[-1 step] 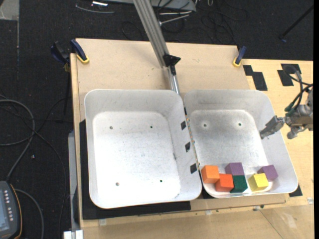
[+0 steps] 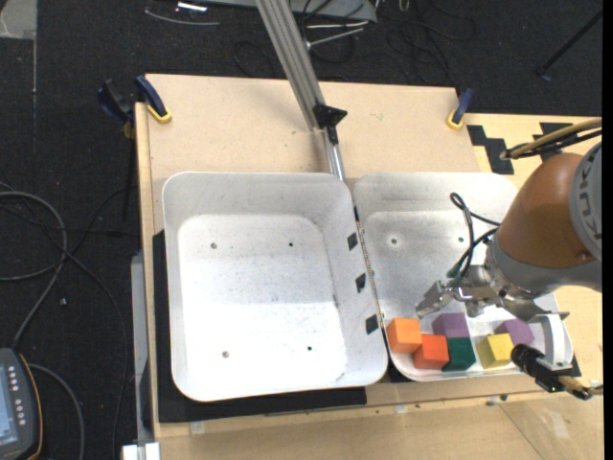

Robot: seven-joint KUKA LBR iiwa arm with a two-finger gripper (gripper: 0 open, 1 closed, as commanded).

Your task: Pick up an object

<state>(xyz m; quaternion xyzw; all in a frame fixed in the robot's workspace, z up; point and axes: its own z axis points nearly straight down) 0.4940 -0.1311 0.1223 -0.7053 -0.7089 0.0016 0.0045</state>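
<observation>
Several small blocks lie in the front corner of the right bin (image 2: 412,228): an orange block (image 2: 404,333), a red-orange block (image 2: 433,351), a purple block (image 2: 450,324), a green block (image 2: 462,353), a yellow block (image 2: 496,350) and a second purple block (image 2: 520,332). My gripper (image 2: 448,297) hangs just above and behind the purple block, reaching in from the right. It stands open, and I see nothing between its fingers. The arm's wrist hides the bin's right side.
The left bin (image 2: 182,257) lies beside the right one, sharing a middle rim. A metal pole (image 2: 297,56) slants over the bench's back. Clamps sit at the bench's far corners. Cables run across the dark floor on the left.
</observation>
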